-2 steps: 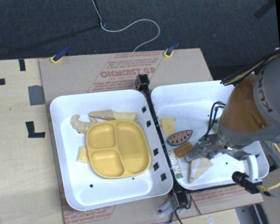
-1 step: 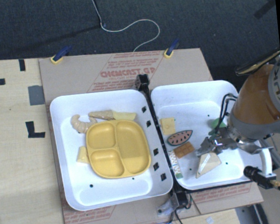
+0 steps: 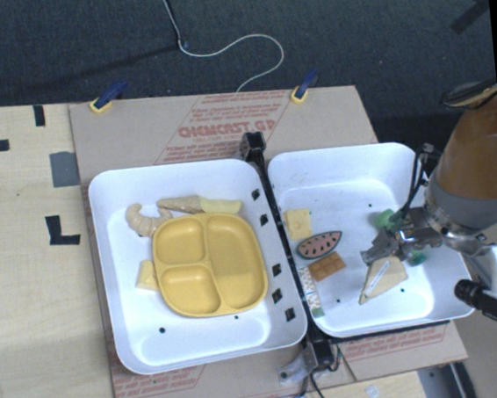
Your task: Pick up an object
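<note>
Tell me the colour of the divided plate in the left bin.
Yellow divided plate, clearest in the camera view.

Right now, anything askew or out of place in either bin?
Nothing spilled or damaged. One oddity: the yellow divided plate in the left bin sits rotated and rests over food pieces, with bits poking out at its upper and left edges. In the right bin, the gripper hovers above a pale wedge.

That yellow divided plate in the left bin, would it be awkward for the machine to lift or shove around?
Probably awkward to lift: the yellow plate is broad and shallow, so two fingers would likely have to pinch its thin rim. It looks like stiff, light plastic, so it should keep its shape. Lying flat in the left bin, it would likely slide when pushed, not roll or tip.
</note>
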### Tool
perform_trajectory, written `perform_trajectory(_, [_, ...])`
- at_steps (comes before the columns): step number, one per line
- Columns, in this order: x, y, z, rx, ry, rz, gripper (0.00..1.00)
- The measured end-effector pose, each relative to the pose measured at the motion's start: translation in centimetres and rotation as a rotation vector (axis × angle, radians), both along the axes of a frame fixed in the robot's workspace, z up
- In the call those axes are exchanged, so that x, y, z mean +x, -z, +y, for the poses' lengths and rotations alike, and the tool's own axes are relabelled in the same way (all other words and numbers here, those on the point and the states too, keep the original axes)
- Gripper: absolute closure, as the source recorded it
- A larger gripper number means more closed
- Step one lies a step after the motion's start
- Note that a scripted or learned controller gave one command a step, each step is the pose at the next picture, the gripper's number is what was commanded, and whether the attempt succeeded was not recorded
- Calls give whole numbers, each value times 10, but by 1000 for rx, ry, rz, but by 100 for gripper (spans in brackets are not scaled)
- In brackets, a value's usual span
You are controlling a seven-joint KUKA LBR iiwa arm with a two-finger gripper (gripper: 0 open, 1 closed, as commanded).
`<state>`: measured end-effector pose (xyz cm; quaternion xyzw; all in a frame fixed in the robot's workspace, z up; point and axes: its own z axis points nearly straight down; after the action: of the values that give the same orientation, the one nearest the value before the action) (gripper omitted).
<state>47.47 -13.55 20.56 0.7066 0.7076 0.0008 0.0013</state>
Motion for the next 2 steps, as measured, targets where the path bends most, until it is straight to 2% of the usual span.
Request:
perform_trajectory(1, [0, -19, 1, 1, 0, 3, 100])
perform_trajectory(2, [21, -28, 50, 3, -6, 4, 100])
